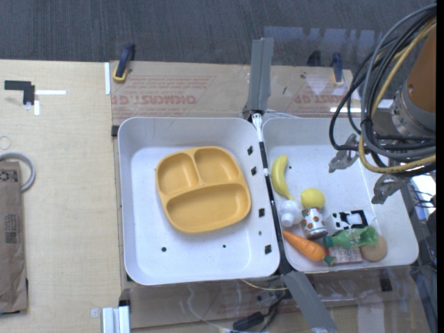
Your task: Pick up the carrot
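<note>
Carrot (304, 246) lies untouched near front of right bin (409, 252). Jaws (361, 175) hang above, seemingly spread, gripping nothing. Descent, grasp, lift all remain.

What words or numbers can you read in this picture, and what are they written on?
Red print on the cardboard sheet behind the bins: it appears upside down and is too blurred to spell out for sure.
Print on the brown paper bag at the left: too small to read.
Label on the small can near the carrot: too blurred to read.
</note>
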{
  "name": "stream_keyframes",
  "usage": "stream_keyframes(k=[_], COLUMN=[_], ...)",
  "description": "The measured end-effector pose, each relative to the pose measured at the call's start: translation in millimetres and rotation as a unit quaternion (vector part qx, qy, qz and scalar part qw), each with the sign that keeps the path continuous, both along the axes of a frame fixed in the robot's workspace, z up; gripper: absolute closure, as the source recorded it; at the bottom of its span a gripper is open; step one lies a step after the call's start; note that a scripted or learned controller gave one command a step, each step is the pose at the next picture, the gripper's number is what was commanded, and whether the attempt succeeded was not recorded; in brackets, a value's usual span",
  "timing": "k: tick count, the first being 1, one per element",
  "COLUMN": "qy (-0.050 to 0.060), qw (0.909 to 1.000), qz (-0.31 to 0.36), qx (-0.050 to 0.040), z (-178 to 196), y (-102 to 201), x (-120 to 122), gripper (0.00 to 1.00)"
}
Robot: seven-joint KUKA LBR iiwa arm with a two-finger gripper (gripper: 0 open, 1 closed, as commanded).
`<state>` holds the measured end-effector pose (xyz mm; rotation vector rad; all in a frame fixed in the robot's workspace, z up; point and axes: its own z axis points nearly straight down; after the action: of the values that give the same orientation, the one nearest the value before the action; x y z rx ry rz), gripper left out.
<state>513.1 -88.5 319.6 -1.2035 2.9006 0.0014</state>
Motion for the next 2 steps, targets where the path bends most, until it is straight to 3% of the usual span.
stream_keyframes(k=[1,2], qy=[-0.001,0.000], qw=[0.9959,0.9763], qz=[0.091,0.216], qx=[0.0001,0.0007], z=[116,40], y=[3,25], x=[32,-23], gripper=[0.00,0.00])
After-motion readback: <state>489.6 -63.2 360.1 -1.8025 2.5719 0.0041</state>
